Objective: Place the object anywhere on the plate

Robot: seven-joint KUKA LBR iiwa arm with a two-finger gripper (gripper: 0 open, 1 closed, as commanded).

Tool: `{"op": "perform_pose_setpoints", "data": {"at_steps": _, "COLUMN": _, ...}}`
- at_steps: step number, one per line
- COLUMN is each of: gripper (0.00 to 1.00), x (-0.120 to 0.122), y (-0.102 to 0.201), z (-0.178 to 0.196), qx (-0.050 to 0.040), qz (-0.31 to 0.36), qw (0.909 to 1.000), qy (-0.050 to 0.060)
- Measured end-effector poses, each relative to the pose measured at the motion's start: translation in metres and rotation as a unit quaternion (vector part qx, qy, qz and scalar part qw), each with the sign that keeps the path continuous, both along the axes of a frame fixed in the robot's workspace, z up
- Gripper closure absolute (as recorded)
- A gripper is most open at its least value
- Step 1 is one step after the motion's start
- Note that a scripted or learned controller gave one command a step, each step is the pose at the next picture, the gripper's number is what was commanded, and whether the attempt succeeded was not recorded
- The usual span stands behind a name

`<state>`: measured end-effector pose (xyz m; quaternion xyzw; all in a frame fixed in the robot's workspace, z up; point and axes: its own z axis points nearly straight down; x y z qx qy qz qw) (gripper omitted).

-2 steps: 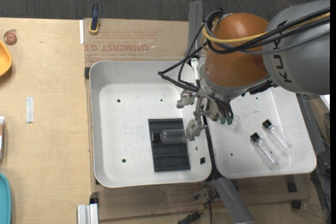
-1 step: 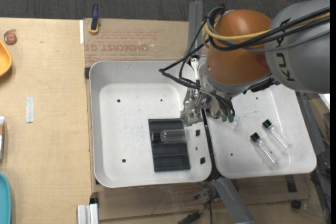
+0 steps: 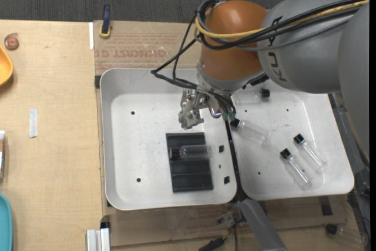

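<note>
A black rectangular plate (image 3: pixel 189 172) lies in the left bin (image 3: pixel 126 144), near its right wall. A clear vial (image 3: pixel 191 153) with a dark cap rests on its side across the plate's upper part. My gripper (image 3: pixel 191 116) hangs just beyond the plate's far edge, a little above and apart from the vial. Nothing shows held in it. The orange band and grey arm cover the bins' far middle.
The right bin (image 3: pixel 329 185) holds three more clear vials: one near the divider (image 3: pixel 249 131) and two side by side (image 3: pixel 294 166) (image 3: pixel 308 151) at the right. Cables trail from the wrist. A cardboard sheet (image 3: pixel 141 47) lies behind the bins.
</note>
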<state>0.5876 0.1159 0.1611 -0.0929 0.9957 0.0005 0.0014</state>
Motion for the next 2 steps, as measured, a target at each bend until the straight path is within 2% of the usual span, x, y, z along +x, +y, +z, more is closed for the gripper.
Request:
{"op": "perform_pose_setpoints", "data": {"at_steps": 1, "gripper": 1.00, "x": -0.008, "y": -0.039, "z": 0.100, "qx": -0.0005, "qz": -0.007, "qw": 1.0000, "qy": 0.000}}
{"op": "perform_pose_setpoints", "data": {"at_steps": 2, "gripper": 1.00, "x": -0.012, "y": -0.004, "z": 0.205, "qx": -0.0002, "qz": 0.231, "qw": 0.9731, "qy": -0.001}}
